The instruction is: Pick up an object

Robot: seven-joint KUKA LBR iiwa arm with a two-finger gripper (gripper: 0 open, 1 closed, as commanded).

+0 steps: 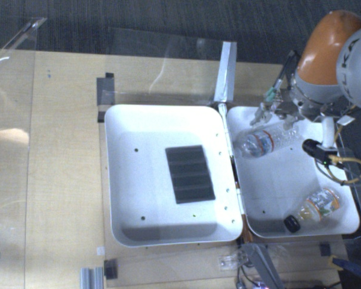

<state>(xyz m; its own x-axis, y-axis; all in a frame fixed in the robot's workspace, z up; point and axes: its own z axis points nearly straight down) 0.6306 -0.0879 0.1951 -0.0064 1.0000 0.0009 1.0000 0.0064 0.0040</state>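
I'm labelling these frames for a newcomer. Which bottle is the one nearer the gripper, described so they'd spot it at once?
Find the right bin, the one under the arm. Near its far left corner a clear bottle lies on its side, just below the gripper. Unlike the other bottle at the bin's near edge, which has a black cap and yellowish label, this one looks clear throughout.

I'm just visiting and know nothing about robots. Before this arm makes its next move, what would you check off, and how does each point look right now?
1. Target within reach: clear plastic bottle lies on its side in the right-hand shallow white bin - ok.
2. End effector sits over that bottle's upper end - ok.
3. Bottle actually gripped - cannot tell.
4. Second clear bottle with a black cap lies apart, near the front corner - ok.
5. Black ridged rectangular pad is in the left-hand white bin, out of the way - ok.
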